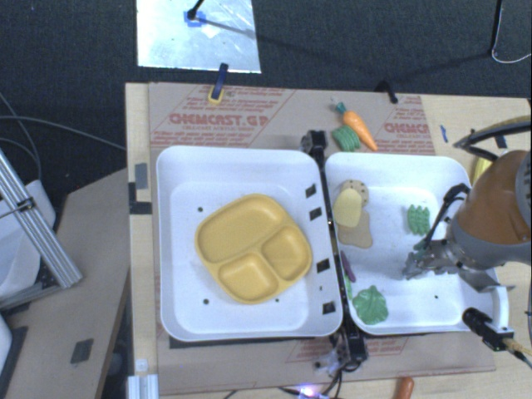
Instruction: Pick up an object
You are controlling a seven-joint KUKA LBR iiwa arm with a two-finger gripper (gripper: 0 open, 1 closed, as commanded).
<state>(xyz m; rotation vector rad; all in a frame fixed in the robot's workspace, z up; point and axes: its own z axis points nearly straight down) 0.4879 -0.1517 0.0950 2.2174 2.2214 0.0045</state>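
The right bin (391, 166) holds a pale yellow and tan flat toy (351, 214) at its left side, a small green toy (418, 219) toward the right, and a leafy green toy (370, 304) near the front left corner. My gripper (421, 262) reaches in from the right and hangs low over the bin's floor, just below the small green toy and right of the leafy one. Nothing shows between its tips. The orange-banded wrist (499, 202) covers the bin's right side.
The left bin (179, 223) carries a yellow divided plate (252, 246). A toy carrot (357, 127) and a green piece (345, 139) lie on the cardboard behind the bins. A blue and yellow item (218, 86) rests at the bench's back edge.
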